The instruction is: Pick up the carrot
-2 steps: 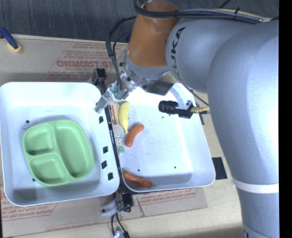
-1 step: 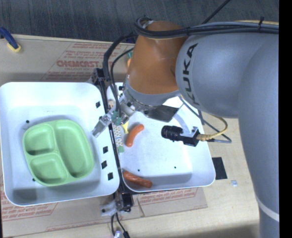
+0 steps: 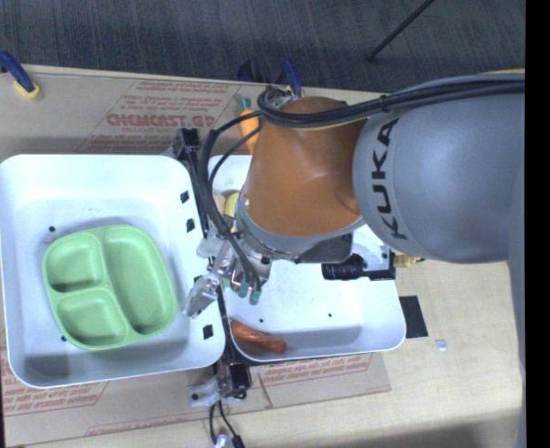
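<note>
While reaching in from the right across the right bin [image 3: 387,329], hides most of that bin under the grey arm [image 3: 452,175] and its orange band [image 3: 307,171]. Puts the gripper [image 3: 224,289] low over the right bin's left edge, just beside the wall where the two bins meet. Cannot tell whether the pincer stands wide or narrow: too much clutter of metal parts and black cables [image 3: 204,171] around it. Shows nothing clearly held there. Finds the carrot [image 3: 259,339] lying flat on the floor of the right bin, near that bin's lower left corner in the view, its length running roughly left to right with a slight downward tilt toward the right. Places the carrot near the gripper but apart from it, on the side toward the bottom of the view, not touching it. Holds in the left bin [image 3: 13,250] a green divided tray [image 3: 111,286] with three compartments, lying flat near the middle. Rests both bins on printed cardboard [image 3: 153,110] over the bench, with a blue clamp [image 3: 18,73] at the upper left corner and a small black square [image 3: 412,315] just right of the right bin.
</note>
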Controlling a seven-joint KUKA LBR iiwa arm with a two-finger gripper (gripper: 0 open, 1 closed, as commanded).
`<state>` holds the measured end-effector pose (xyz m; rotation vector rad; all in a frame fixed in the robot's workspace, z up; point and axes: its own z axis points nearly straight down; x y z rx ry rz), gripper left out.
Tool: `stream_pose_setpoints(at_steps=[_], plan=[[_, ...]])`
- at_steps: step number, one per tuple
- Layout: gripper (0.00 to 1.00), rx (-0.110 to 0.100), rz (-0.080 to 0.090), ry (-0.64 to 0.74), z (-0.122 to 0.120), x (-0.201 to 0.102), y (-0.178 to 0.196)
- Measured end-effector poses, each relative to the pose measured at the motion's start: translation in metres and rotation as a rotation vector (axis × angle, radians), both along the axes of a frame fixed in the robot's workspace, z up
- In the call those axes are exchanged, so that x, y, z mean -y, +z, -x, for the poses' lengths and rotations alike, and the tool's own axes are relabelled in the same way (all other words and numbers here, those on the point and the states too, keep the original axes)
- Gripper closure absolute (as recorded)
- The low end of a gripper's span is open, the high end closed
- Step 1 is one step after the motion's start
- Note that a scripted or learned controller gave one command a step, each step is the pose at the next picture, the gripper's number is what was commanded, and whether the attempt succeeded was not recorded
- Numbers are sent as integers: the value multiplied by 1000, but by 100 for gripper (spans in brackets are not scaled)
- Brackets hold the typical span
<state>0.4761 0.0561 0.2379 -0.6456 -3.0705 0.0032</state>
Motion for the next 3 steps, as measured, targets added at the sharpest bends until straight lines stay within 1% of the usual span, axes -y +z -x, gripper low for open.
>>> stream_pose_setpoints(at_steps=[1, 2, 3], plan=[[0, 1, 0, 71, 0, 109, -45], [0, 5, 0, 56, -64, 120, 28], [0, 3, 0, -76, -155, 121, -47]])
